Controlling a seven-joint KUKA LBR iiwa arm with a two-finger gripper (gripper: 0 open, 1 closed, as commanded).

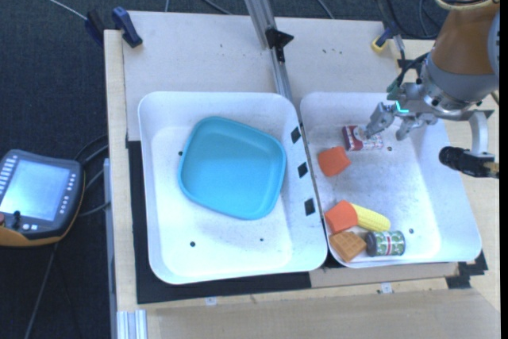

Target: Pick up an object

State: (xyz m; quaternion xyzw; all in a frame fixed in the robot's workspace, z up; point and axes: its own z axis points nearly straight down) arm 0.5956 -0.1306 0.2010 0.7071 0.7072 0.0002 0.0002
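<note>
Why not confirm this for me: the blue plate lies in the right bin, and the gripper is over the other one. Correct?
Wrong bin. The camera view shows the blue plate lying in the left bin; the gripper is over the other one, the right bin.

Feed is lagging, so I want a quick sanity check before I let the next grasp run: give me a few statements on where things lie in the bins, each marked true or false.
1. The blue plate lies in the left bin. True.
2. The hand is over the left bin. False: it is over the right bin, by the red-and-white packet.
3. The can lies on its side near the right bin's front edge. True.
4. The corn lies on the plate. False: it is in the right bin, beside the can.
5. An orange block lies in the right bin near the divider. True.
</note>
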